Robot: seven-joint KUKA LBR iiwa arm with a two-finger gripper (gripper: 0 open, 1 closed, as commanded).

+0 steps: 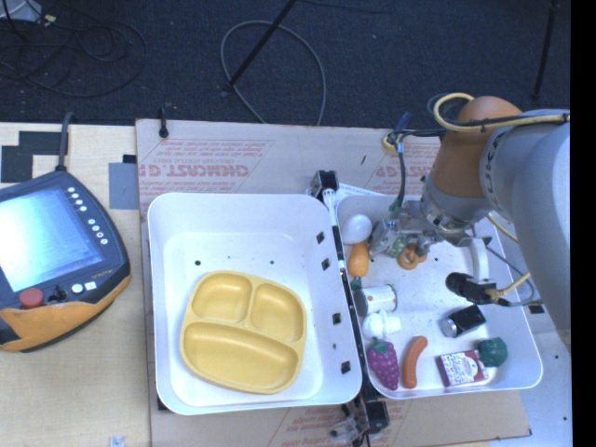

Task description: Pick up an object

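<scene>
Nearest me, at the frame's lower right, I see purple grapes, a sausage and a red carton in the right bin. The yellow tray fills the left bin. Farther up, my end effector hangs over an orange ball; I cannot tell its opening.

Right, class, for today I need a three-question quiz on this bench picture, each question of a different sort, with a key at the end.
1. True or false: the yellow divided tray lies in the left bin.
2. Multiple choice: which lies right beside the purple grapes in the right bin? A) a blue cup B) an orange-red sausage C) a spoon
3. Fill in: the pincer is over the ____ bin, near a white egg.

Key: 1 true; 2 B; 3 right.
</scene>
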